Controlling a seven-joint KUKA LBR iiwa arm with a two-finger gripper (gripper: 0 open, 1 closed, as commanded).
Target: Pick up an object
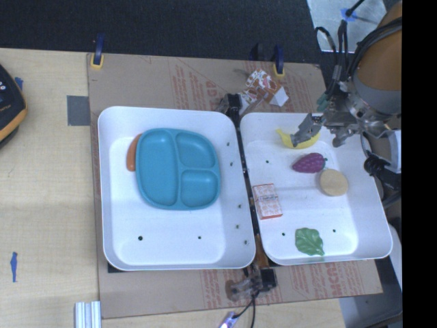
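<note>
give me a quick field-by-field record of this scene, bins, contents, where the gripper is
left bin: blue divided plate, orange item tucked at the plate's left edge
right bin: yellow banana-like piece, purple grape bunch, tan round object, small red and white box, green leaf
gripper: over the right bin's far side, at the yellow piece
grasp: cannot tell if anything is held
behind the bins: crumpled wrapper

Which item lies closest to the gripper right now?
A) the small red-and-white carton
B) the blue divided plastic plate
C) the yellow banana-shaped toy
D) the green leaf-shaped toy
C: the gripper sits right at the yellow banana-shaped toy at the back of the right white bin.
</note>
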